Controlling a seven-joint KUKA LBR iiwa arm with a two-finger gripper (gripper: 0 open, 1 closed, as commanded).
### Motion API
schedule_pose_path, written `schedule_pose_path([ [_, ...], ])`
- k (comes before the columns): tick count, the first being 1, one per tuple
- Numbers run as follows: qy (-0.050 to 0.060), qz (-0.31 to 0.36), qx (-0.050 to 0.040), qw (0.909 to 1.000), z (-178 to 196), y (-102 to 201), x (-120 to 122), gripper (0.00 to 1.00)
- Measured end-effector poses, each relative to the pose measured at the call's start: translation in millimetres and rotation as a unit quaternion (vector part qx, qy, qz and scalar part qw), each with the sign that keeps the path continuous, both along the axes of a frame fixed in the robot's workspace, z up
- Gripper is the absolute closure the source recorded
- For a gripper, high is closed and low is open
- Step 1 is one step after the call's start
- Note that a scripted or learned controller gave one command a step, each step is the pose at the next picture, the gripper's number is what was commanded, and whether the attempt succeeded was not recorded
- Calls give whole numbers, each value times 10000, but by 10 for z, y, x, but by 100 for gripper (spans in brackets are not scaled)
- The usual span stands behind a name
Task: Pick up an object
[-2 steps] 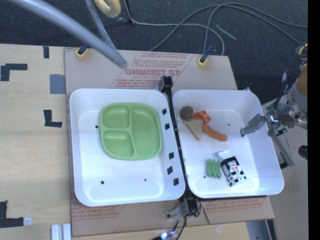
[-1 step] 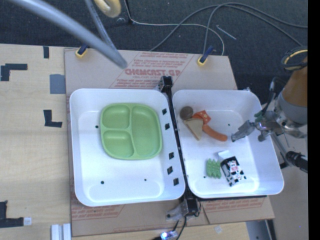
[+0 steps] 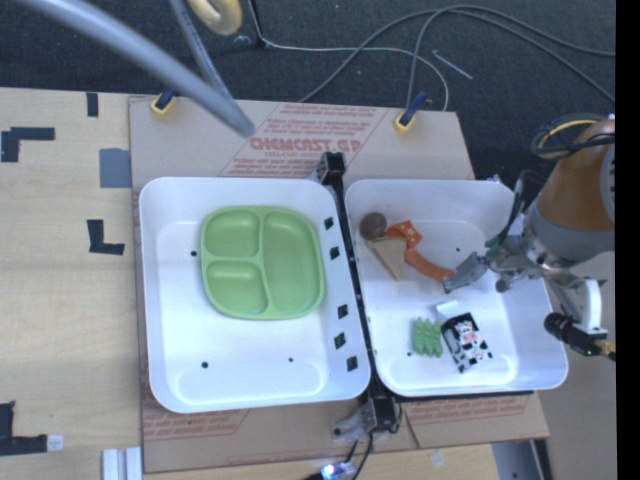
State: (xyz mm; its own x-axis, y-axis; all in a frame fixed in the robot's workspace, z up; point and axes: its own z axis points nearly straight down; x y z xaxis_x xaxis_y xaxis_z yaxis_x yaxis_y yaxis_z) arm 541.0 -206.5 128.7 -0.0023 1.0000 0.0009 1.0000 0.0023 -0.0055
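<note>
Robotics lab: taped bench, loose cables, twin bins.

Gripper over right bin, green tray left bin

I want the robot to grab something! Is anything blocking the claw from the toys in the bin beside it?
Nothing visible does. The claw hangs over the right bin, with the orange toy right beside it and the green toy and black-and-white toy just below it in the view.
</note>
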Motion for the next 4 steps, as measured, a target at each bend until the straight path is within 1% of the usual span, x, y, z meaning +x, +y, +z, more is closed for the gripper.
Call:
schedule_pose_path([
  [1, -18, 4, -1, 10000, 130, 2, 8, 100],
  [2, -44, -3, -9, 10000, 557, 27, 40, 100],
  [3, -37, -3, -7, 10000, 762, 32, 48, 100],
  [4, -23, 18, -2, 10000, 689, 581, 205, 100],
])
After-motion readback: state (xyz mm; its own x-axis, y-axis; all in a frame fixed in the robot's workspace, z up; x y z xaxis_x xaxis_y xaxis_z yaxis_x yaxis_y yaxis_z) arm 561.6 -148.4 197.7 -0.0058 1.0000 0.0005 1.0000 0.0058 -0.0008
